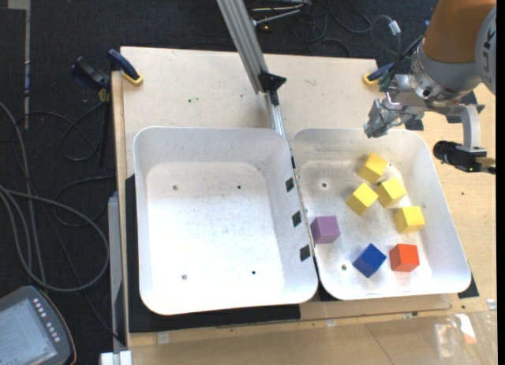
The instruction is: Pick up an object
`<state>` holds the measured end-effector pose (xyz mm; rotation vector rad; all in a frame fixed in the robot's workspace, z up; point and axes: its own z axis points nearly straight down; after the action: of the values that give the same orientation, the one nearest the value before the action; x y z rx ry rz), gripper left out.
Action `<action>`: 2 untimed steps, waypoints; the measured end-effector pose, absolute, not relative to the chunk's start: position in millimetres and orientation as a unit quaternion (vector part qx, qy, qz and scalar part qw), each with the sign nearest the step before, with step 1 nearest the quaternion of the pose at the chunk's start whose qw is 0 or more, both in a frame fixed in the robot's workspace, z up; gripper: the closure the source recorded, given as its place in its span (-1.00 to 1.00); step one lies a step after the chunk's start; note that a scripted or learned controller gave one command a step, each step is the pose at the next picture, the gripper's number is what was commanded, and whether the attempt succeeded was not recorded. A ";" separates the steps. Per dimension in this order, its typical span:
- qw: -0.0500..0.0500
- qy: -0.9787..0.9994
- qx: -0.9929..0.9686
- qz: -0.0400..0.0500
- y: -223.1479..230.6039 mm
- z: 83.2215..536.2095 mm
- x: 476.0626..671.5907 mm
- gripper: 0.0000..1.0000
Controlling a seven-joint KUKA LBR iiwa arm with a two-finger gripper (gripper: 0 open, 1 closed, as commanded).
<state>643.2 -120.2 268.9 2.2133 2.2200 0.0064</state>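
Gripper [380, 124] hung over the right bin's [450, 269] far rim, short of the yellow blocks [372, 168], so I judged it approaching; I couldn't tell its state.

The left bin [209, 214] offers open floor from wall to wall. In the right bin [442, 269], four yellow cubes [364, 197] crowd the upper middle, nearly touching. A purple cube [324, 229] sits against the left wall; a blue cube [369, 260] and an orange cube [404, 257] lie close together below. Bare floor remains at upper left and along the bottom edge.
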 end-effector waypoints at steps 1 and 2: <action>0.000 0.710 0.705 0.001 -70.1 273.0 644.5 1.00; -0.001 0.710 0.704 0.000 -10.7 255.8 646.7 1.00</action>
<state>646.7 -10.7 255.8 2.2132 2.2324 0.0005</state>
